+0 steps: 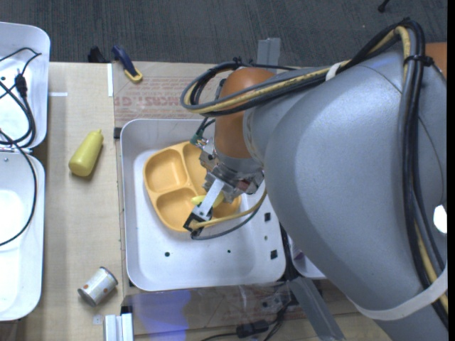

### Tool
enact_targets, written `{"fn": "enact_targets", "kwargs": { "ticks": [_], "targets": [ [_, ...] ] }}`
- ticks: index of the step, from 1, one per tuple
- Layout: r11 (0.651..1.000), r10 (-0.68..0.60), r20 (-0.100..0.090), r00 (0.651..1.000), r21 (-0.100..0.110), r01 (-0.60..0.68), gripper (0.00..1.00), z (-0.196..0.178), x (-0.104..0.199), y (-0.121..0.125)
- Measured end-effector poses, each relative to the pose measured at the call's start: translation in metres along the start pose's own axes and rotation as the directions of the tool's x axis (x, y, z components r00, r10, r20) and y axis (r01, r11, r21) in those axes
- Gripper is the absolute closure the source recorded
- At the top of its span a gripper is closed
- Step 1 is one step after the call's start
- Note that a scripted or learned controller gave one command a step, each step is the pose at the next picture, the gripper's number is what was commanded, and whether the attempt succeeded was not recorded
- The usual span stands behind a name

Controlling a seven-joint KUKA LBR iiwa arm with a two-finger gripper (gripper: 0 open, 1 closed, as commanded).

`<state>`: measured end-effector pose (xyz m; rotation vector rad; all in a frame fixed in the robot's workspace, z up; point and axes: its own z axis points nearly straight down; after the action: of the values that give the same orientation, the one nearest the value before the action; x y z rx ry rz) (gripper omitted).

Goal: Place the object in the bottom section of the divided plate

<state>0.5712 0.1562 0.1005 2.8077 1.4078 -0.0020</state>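
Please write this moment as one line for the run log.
end effector: over lower edge of yellow divided plate | plate: in white bin | grasp: cannot tell | yellow bottle: on bench, outside bin

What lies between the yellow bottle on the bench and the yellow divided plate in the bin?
In the camera view, only bare bench and the bin's white left wall lie between the yellow bottle and the divided plate.

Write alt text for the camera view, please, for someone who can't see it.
A large grey robot arm reaches from the right into a shallow white bin, its gripper low over a yellow divided plate. Outside the bin, on the bench, lie a yellow bottle and a small can.
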Motion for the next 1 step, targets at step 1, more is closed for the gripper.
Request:
{"fn": "enact_targets", "kwargs": {
  "ticks": [1],
  "targets": [
    [1.0, -0.001, -0.006, 1.0, -0.001, 0.001, 0.0, -0.0009, 0.0025, -0.0005]
  ]
}}
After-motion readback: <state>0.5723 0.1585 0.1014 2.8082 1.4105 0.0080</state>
